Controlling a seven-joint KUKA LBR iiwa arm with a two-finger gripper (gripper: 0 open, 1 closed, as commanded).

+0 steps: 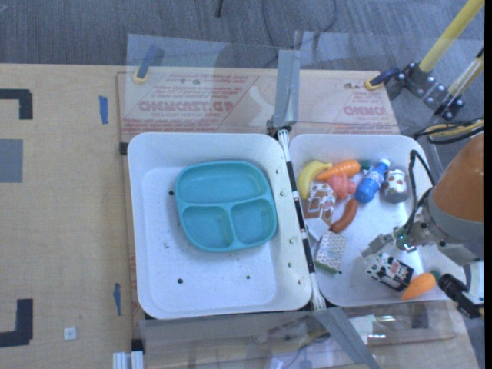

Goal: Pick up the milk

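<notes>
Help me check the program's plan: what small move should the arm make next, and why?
Probably a short shift toward the view's bottom edge, then down. The gripper appears to sit just off the black-and-white cow-patterned milk carton, which lies flat near the front wall of the right white bin. An orange toy carrot lies close beside the carton, so centre well first.
</notes>
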